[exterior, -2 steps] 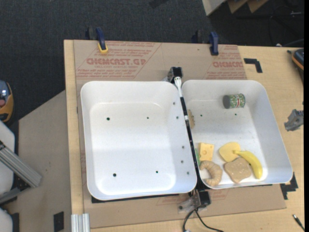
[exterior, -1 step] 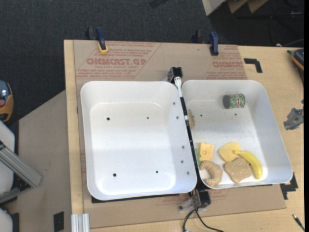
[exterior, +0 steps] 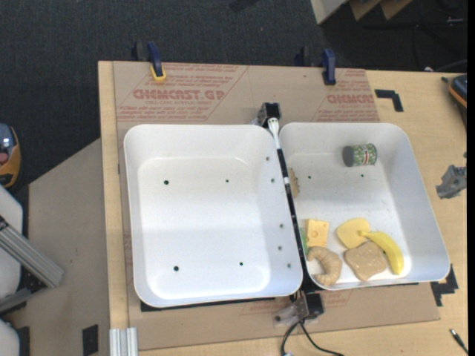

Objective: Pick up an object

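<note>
Bread, banana and 3 other foods crowd the right bin's near edge, a can lies sideways by its far edge, and gripper state cannot be told.

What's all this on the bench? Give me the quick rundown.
A pick-up setup with nothing being handled at this moment. Two white bins sit side by side on a board. The right bin holds the objects: a small green can lying near its far side, and a cluster at its near edge made up of a cheese wedge, a banana, a slice of bread and a tan pastry-like piece. The left bin sits beside it.
</note>
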Controlling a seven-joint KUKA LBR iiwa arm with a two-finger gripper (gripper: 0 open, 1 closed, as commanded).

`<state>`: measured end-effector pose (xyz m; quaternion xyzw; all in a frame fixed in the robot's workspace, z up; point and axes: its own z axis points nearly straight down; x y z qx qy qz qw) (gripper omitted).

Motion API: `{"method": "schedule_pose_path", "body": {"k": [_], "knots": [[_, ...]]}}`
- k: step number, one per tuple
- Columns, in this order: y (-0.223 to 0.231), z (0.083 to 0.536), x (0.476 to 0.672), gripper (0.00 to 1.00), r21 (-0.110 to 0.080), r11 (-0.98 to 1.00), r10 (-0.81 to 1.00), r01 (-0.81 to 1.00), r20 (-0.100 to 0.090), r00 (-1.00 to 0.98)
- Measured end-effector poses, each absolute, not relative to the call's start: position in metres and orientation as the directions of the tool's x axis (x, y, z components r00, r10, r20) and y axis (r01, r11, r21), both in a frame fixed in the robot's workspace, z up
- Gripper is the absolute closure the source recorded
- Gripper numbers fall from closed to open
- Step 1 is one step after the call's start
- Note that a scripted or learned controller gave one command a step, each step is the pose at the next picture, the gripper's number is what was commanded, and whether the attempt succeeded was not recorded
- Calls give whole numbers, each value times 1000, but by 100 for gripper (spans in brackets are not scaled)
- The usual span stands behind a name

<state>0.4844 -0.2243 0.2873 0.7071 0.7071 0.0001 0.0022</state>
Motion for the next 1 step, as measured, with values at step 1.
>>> {"method": "schedule_pose_path", "body": {"k": [1], "knots": [[-224, 282, 496, 100, 3, 0, 1000, 1000, -3, 0]]}}
